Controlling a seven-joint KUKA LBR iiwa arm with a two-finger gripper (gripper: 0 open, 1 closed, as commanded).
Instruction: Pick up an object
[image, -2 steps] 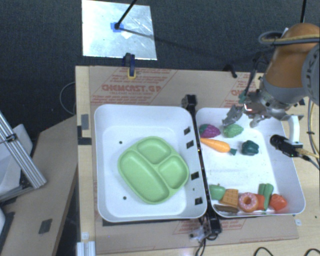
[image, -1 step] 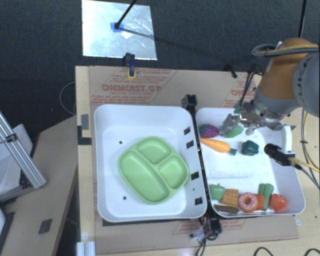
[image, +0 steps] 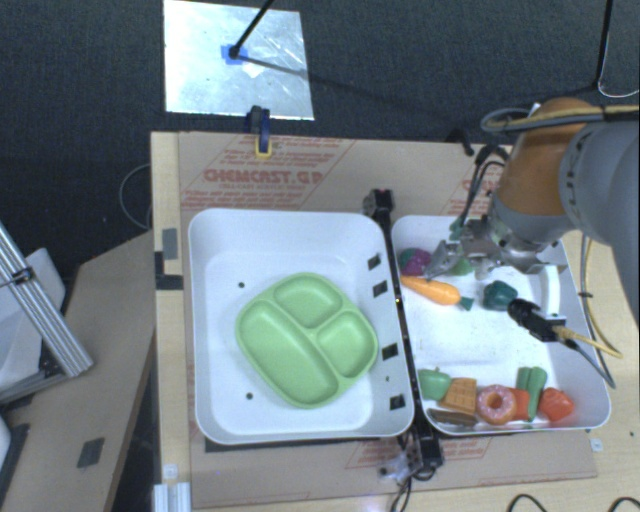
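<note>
The tabletop is pale wood-coloured board with red printed lettering, set on a dark carpeted floor. One grey arm with an orange band reaches in from the right. Two white bins sit side by side: the left bin and the right bin, touching along a black divider.

The left bin holds one green divided plate with three compartments, lying flat near its middle.

The right bin holds the small toy foods. In its far end lie one carrot, one purple piece and one dark teal piece. Along its near edge lie one green pepper, one waffle-like block, one pink doughnut, one green stalk piece and one red tomato.

The tool hangs low over the far end of the right bin, just beside the purple piece and just above the carrot; whether it is released or clenched cannot be told.

Beyond the tabletop, one shiny metal sheet lies on the floor, and an aluminium frame stands at the left.
</note>
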